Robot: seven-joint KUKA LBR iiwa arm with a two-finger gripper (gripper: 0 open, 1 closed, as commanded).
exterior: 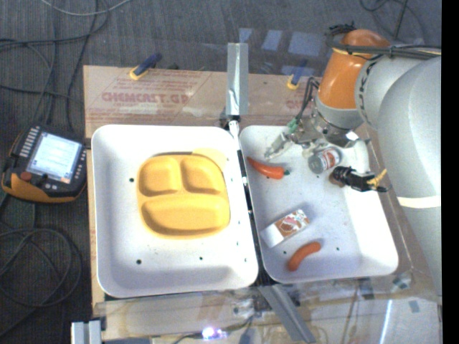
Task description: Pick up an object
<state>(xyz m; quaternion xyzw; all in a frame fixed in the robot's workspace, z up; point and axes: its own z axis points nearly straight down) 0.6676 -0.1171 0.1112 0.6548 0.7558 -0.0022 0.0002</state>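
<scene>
Right bin (373, 260): claw (281, 145) above carrot (266, 168).

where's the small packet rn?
The small packet lies flat in the right bin, toward its lower left, just above the orange sausage and well below the chili pepper.

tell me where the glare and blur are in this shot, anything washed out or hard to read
Camera view: the right bin is evenly lit and its rim reads almost washed out; the left bin is similar, with soft shadow under the yellow tray. The arm looms large, pale and soft at the right, and the tool is small and blurry. Overall sharpness is low.
</scene>
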